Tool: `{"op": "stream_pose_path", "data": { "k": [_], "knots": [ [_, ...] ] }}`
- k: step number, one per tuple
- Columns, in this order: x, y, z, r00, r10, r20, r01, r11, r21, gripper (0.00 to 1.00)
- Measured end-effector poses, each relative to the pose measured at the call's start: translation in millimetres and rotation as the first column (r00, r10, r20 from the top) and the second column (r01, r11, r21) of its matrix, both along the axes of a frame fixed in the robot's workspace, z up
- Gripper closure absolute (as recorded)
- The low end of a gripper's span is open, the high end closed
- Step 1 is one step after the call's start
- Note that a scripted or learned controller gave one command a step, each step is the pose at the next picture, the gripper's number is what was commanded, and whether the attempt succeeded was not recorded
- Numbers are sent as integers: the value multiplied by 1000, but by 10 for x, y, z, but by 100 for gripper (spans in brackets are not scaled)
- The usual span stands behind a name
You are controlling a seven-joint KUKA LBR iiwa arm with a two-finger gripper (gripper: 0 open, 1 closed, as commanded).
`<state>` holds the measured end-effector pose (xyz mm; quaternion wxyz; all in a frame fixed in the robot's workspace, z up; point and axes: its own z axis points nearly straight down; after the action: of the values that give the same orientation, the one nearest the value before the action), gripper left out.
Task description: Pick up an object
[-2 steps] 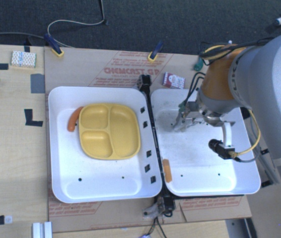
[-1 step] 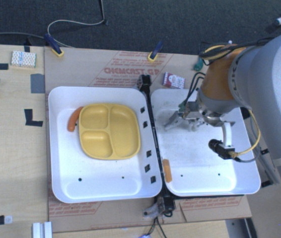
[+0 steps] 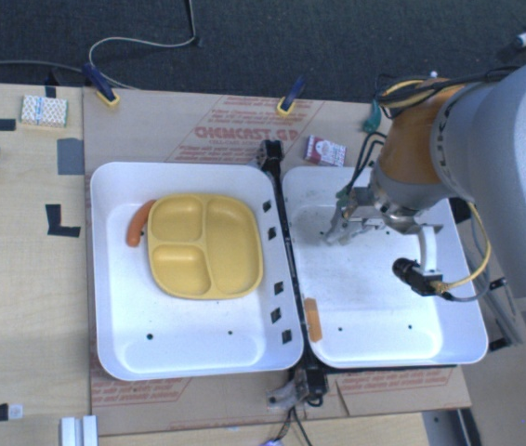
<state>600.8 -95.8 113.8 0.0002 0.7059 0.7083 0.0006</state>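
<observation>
Two shallow white bins sit side by side on a wooden tabletop point(image 3: 21, 277), resting on a brown cardboard sheet point(image 3: 216, 128). The left bin point(image 3: 119, 342) holds a yellow divided plate point(image 3: 205, 245), lying flat with three compartments facing up; an orange sausage-shaped piece point(image 3: 137, 223) lies against the plate's left edge, partly tucked under it. The right bin point(image 3: 374, 337) contains a second small orange piece point(image 3: 312, 320), lying near the bin's left wall toward the near corner. The grey arm point(image 3: 486, 156), with its orange band point(image 3: 412, 137), reaches in from the right over the right bin. Its hand point(image 3: 342, 227) is lowered over the far left part of that bin's floor, well apart from the orange piece; whether its fingers are open or closed cannot be told, and nothing is seen between them. A small red-and-white packet point(image 3: 323, 150) lies on the cardboard just beyond the right bin.
</observation>
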Motion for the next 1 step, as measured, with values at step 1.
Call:
{"op": "stream_pose_path", "data": {
  "k": [1],
  "knots": [
    [-1,0,-2,1000,0,0,0,1000,0,0]
  ]
}}
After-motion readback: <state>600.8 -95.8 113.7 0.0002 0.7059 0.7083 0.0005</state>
